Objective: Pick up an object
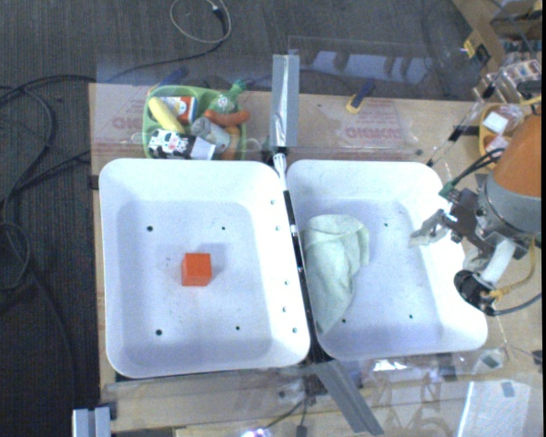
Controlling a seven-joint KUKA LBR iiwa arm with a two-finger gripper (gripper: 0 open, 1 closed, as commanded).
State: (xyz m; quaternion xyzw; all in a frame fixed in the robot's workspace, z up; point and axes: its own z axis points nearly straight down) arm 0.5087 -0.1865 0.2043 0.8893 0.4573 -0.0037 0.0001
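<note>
Dark carpet surrounds your surface (118, 98), which carries two white bins. Your hand (429, 231) hovers over the right bin (437, 326), well apart from the pale cloth (335, 262) lying there; its state is unclear. An orange cube (197, 269) sits in the left bin (127, 335).

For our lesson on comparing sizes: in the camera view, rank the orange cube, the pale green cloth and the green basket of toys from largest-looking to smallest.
1. Pale green cloth
2. Green basket, close behind it in size
3. Orange cube, clearly smallest
</note>
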